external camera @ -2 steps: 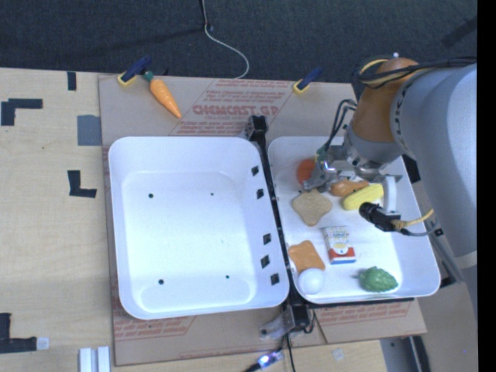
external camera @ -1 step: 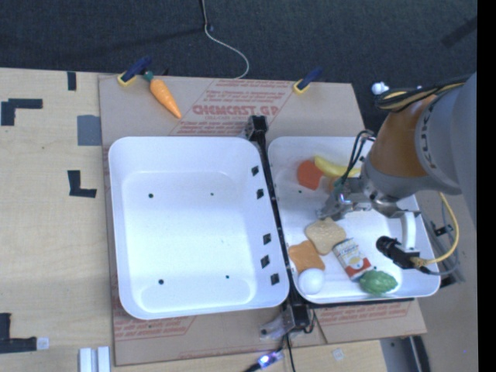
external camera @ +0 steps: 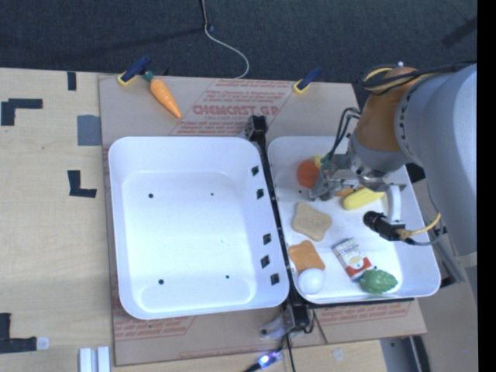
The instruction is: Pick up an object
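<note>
The right bin (external camera: 418,281) holds several toy foods: a red-orange tomato-like piece (external camera: 308,173), a yellow banana-like piece (external camera: 363,199), a tan bread slice (external camera: 311,222), an orange wedge (external camera: 303,253), a white egg (external camera: 311,280), a small red-and-white packet (external camera: 351,257) and a green leafy piece (external camera: 378,280). My gripper (external camera: 332,184) reaches down into the far part of this bin, between the red piece and the yellow piece, close to both. The arm's grey body and orange band (external camera: 380,122) rise to the right of it.
The left bin (external camera: 128,165) lies beside the right one, a black divider (external camera: 267,208) between them. An orange toy carrot (external camera: 164,97) rests on the cardboard behind the left bin. A cable (external camera: 407,235) loops over the right bin's right side.
</note>
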You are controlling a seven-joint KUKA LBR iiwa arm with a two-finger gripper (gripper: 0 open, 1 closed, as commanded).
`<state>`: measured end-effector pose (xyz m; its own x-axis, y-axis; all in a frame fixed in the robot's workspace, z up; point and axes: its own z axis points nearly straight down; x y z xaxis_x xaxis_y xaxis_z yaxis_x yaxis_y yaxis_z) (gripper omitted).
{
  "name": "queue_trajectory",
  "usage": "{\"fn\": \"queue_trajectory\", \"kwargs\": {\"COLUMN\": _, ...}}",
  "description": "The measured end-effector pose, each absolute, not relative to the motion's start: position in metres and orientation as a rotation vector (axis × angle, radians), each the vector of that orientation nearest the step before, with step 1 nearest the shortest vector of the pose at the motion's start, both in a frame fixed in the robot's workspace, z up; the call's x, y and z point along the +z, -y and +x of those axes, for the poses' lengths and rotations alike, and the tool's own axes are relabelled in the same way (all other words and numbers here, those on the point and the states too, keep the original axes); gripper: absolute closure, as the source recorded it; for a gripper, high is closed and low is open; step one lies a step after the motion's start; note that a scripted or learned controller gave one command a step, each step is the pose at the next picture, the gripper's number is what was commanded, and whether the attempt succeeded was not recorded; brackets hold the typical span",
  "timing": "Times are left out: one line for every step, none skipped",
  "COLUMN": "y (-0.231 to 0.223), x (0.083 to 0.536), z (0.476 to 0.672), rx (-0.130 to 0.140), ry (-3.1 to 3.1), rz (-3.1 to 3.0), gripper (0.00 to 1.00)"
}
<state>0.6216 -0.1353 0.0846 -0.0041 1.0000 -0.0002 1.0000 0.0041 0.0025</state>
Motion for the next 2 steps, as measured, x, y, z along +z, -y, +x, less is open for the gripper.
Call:
{"fn": "queue_trajectory", "kwargs": {"y": 0.099, "x": 0.085, "z": 0.566, "rx": -0.003, "ry": -2.225, "rz": 2.222, "gripper": 1.0}}
{"fn": "queue_trajectory", "kwargs": {"y": 0.115, "x": 0.084, "z": 0.638, "rx": 0.001, "ry": -2.223, "rz": 2.215, "gripper": 1.0}}
